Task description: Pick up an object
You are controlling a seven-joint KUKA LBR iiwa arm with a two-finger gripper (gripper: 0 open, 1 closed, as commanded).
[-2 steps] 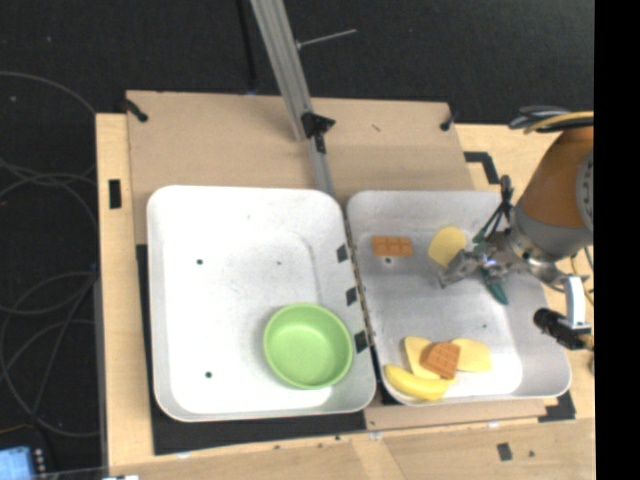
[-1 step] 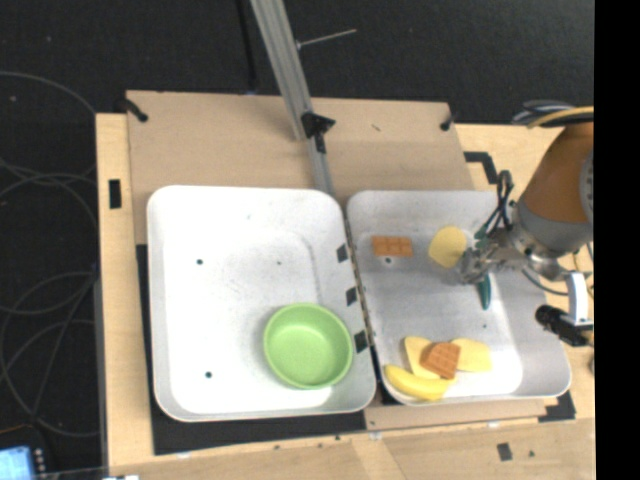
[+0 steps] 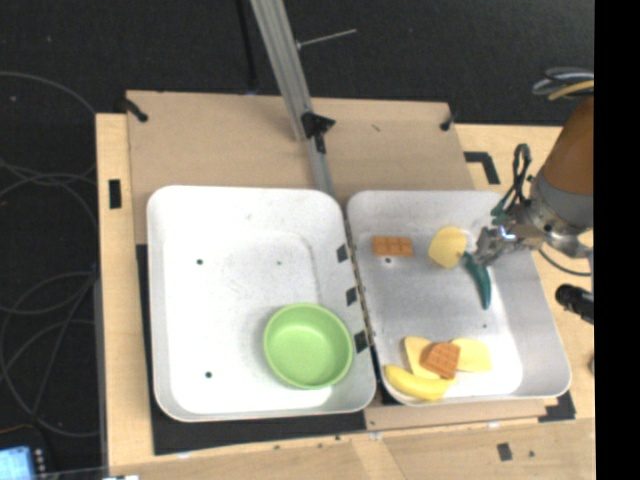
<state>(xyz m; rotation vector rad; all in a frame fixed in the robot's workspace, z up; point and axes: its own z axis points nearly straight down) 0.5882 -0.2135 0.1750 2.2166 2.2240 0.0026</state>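
The pincer, right of centre in the frame, is over the right bin just beside a yellow lump, probably its target. I cannot tell its state. The lump lies on the bin floor.

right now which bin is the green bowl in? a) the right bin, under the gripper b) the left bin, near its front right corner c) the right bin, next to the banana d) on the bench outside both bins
b: the green bowl sits inside the left bin, toward its front right corner, while the banana lies in the right bin.
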